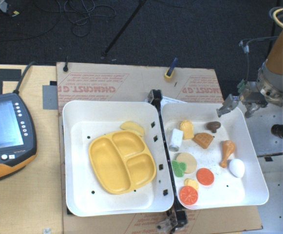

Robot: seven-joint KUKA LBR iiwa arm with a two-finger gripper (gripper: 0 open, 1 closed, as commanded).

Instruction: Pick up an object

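Observation:
The right bin (255, 179) holds several toy foods: a yellow corn piece (186, 129), a small dark brown piece (213, 126), a white cylinder (176, 139), a brown wedge (203, 140), an orange drumstick (226, 151), a white egg (236, 168), a tan disc (187, 160), a green piece (179, 168), a red disc (205, 176) and an orange slice (188, 195). My gripper (237, 110) hangs above the bin's far right corner, open, with nothing between its fingers. It is up and to the right of the dark brown piece.
The left bin (75, 130) holds a yellow divided plate (123, 161) and a pale yellow piece (132, 126) at its far edge. A tablet (5, 130) lies at the left of the bench. A blue-and-yellow clip (170, 71) sits on the cardboard behind the bins.

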